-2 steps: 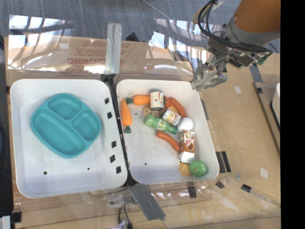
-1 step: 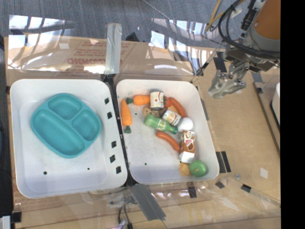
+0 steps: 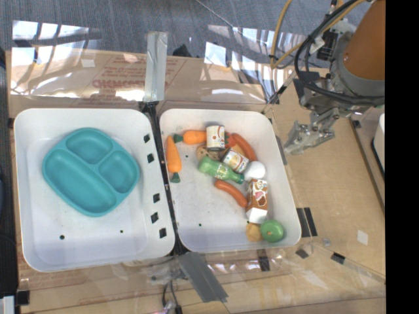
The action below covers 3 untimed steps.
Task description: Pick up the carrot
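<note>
Nothing done yet. Orange, tapered toy carrot (image 3: 173, 157) lies untouched along left wall of right-hand white bin (image 3: 278, 156). Metal two-finger gripper (image 3: 306, 136) hangs outside bin, right of it; finger state: cannot tell. Reach, grasp, lift remain.

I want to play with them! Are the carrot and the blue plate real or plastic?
The carrot looks like toy plastic: even orange, smooth, with a molded green tip. The blue plate also looks plastic: one flat teal color, soft rounded compartments, matte sheen. Neither can be told for certain.
</note>
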Each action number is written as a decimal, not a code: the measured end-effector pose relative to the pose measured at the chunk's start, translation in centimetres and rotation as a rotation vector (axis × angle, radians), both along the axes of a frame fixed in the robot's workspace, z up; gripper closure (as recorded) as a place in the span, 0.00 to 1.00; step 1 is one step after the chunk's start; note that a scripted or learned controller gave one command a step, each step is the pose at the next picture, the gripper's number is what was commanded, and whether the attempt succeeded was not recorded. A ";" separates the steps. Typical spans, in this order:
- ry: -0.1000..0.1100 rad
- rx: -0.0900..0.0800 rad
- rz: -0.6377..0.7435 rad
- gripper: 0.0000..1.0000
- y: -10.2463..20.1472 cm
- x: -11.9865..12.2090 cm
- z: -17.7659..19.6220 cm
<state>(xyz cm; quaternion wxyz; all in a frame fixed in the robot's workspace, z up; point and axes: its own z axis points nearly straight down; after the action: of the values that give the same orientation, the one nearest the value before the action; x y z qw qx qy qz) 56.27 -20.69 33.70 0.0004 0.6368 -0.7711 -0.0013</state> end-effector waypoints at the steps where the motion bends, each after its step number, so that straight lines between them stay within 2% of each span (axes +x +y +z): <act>1: -0.002 0.000 0.004 1.00 0.1 0.1 1.1; 2: -0.004 0.000 0.007 1.00 0.2 0.3 2.1; 3: -0.001 0.000 0.158 1.00 -0.2 -5.6 0.3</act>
<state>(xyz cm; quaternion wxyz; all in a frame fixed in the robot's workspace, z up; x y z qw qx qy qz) 50.65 -20.85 34.03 0.0002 0.6956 -0.7184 -0.0008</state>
